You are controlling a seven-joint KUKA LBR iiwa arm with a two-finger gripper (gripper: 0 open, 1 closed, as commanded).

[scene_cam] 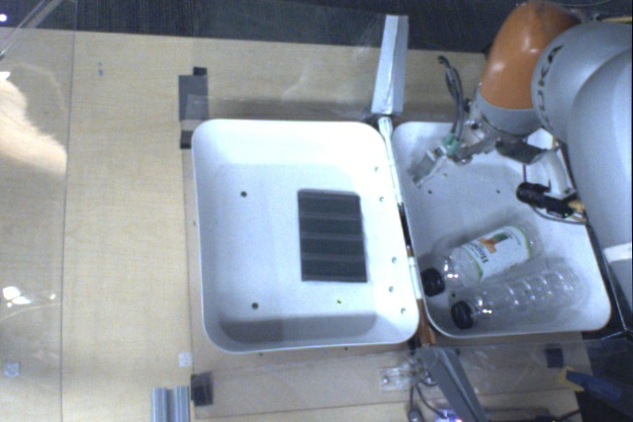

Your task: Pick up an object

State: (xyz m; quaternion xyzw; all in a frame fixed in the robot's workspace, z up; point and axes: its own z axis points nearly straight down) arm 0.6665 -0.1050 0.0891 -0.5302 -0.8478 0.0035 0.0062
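Lighting: bright, even, overhead. Left bin: white floor near overexposed; soft shadow along its near inner wall. Left of it, glare patches on a clear panel. Focus slightly soft overall; background floor above it dark.

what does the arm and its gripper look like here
The arm is bulky, rounded and pale grey, with a glossy orange band wrapping its wrist end. Thin dark cables run along its side. The gripper is small, slim and metallic grey, with a greenish spot near its base.

Two bottles, two bins
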